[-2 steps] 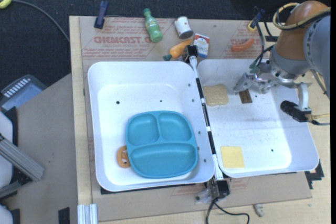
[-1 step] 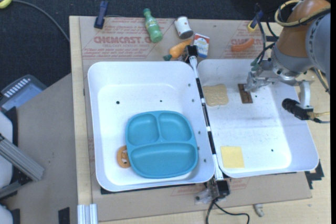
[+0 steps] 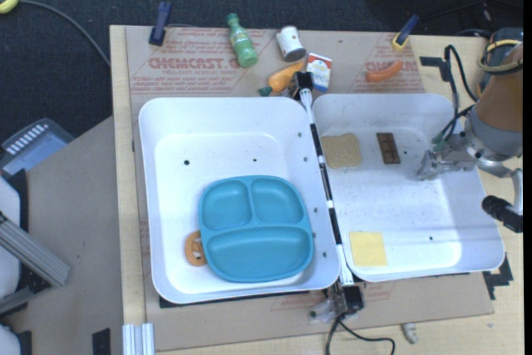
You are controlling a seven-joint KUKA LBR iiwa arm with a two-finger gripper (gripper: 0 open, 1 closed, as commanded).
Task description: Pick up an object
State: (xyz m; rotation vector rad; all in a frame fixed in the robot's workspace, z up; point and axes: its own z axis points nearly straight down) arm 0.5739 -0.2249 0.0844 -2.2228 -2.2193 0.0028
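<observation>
The right bin (image 3: pixel 465 258) holds a tan slice of bread (image 3: pixel 342 150), a small brown chocolate bar (image 3: pixel 387 147) and a yellow cheese square (image 3: pixel 367 248). In the left bin (image 3: pixel 166 145) lies a blue divided plate (image 3: pixel 254 227) with a small brown pretzel (image 3: pixel 194 248) at its left edge. My gripper (image 3: pixel 431 165) reaches in low over the right bin's right side, a short way right of the chocolate bar. Nothing shows in it. The grey arm with its orange band (image 3: pixel 501 108) rises behind it.
Beyond the bins on the board lie a green bottle (image 3: pixel 243 41), a white can (image 3: pixel 289 41), a carrot (image 3: pixel 285 78), a small carton (image 3: pixel 318 71) and a sausage (image 3: pixel 385 72). Blue clamps (image 3: pixel 160 22) hold the far corners. A cable (image 3: pixel 453 87) hangs by the arm.
</observation>
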